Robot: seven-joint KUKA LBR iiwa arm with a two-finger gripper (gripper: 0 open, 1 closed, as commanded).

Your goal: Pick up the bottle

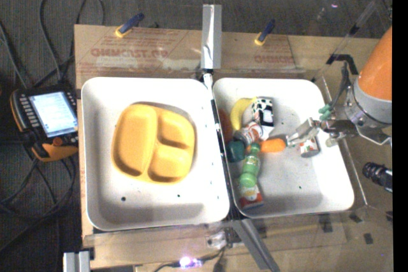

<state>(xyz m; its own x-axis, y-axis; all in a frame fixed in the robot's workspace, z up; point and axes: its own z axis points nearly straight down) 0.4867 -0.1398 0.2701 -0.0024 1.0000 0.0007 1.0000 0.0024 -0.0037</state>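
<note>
The bottle [250,170] is green with a red label at its near end. It lies on its side along the left wall of the right bin [319,191], pointing toward the front. My gripper [305,141] hangs over the middle of the same bin, up and to the right of the bottle and well apart from it. Its fingers stand open with nothing between them. The nearest thing to the gripper is a small orange piece [273,145] just to its left.
Clustered behind the bottle are a teal item [236,150], a red-and-white can [252,134], a yellow banana shape [240,113] and a black-and-white box [262,110]. The left bin [95,200] holds a yellow divided tray [154,142]. A tablet [48,113] sits off the bench at left.
</note>
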